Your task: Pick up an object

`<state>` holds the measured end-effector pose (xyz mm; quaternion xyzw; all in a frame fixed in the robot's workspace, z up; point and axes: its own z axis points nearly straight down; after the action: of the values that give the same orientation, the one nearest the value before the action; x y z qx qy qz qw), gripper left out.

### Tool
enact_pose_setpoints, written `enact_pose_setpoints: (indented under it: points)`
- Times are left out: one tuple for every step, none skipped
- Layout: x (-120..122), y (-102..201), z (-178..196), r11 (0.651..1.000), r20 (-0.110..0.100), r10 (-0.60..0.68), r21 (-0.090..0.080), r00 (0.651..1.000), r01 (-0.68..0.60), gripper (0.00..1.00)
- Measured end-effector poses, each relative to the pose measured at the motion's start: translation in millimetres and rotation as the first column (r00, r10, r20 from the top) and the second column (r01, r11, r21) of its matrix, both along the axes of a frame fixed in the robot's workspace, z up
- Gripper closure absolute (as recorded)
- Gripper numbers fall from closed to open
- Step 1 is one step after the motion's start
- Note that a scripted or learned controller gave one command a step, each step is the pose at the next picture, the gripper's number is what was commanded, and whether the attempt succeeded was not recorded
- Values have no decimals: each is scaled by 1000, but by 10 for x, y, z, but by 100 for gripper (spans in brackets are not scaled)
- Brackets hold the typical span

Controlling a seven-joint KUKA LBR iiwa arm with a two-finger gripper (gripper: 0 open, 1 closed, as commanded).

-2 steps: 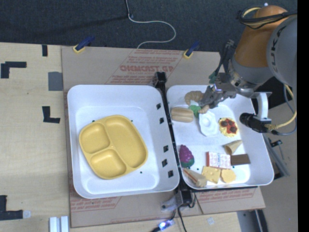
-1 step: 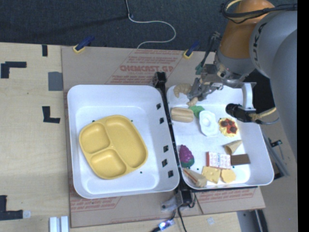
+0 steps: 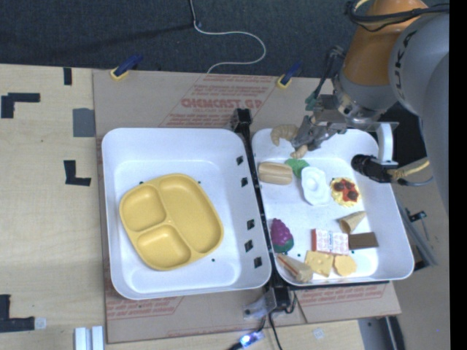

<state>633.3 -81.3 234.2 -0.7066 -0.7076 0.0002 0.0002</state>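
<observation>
A light wooden surface (image 3: 44, 195) carried black tape marks (image 3: 71, 172) near its left edge. Brown cardboard (image 3: 211, 104) lay across it, and dark carpet (image 3: 87, 17) stretched beyond its far edge.

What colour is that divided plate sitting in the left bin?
Yellow. The divided plate, with three compartments, shows plainly in the camera view inside the white left bin.

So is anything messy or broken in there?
Nothing looks broken or spilled. The yellow tray lies flat in the left bin, turned a bit askew to its walls. The toy food is jumbled in the right bin, some pieces touching, all inside its walls. The tool is over that bin's far end.
</observation>
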Motion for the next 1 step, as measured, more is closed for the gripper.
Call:
enact_pose_setpoints:
  points:
    - [29,-14,-6,1000,-1,0,-1,1000,0,100]
